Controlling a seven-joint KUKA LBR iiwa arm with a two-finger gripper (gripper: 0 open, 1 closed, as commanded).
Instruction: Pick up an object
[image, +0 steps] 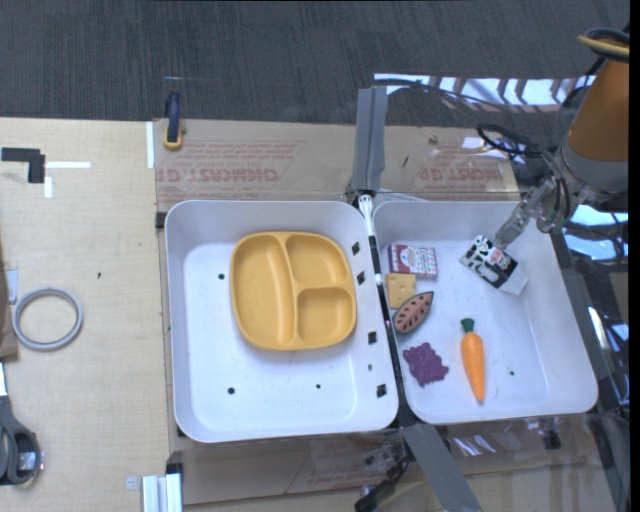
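The right bin (560, 400) holds several toy foods. A black-and-white patterned carton (489, 262) lies near its far right. My gripper (512, 235) reaches down from the upper right, its tip right at the carton's top edge. Whether it grips the carton is unclear. An orange carrot (472, 360) lies towards the front, beside a purple grape bunch (425, 363). Along the left wall sit a red-and-white box (413, 260), a yellow wedge (400, 289) and a brown oval slice (413, 312).
The left bin (200, 400) holds a yellow divided plate (293, 289). On the bench at the left lie a grey ring (45, 318) and scissors (15, 452). The arm's orange band (605, 105) and cables (500, 140) hang over the right bin's far corner.
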